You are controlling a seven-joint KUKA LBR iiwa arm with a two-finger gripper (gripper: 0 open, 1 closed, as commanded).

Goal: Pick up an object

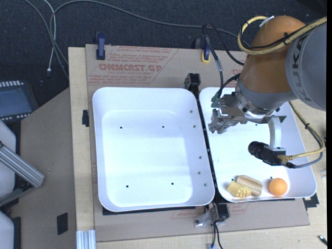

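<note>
In the right bin (295,139), near its front edge, lie a yellow corn cob (238,190), a tan bread-like roll (250,182) right behind it, and a small orange ball (278,186) to their right. My gripper (220,123) hangs over the left part of the right bin, well behind these objects, beneath the grey and orange wrist. Nothing shows between its fingertips. The arm hides the back of the right bin.
The left bin (104,154) is a wide white tray beside the right one. A black fitting (264,152) with a yellow cable sits off the arm over the right bin. Clamps and cables lie along the bench's far edge.
</note>
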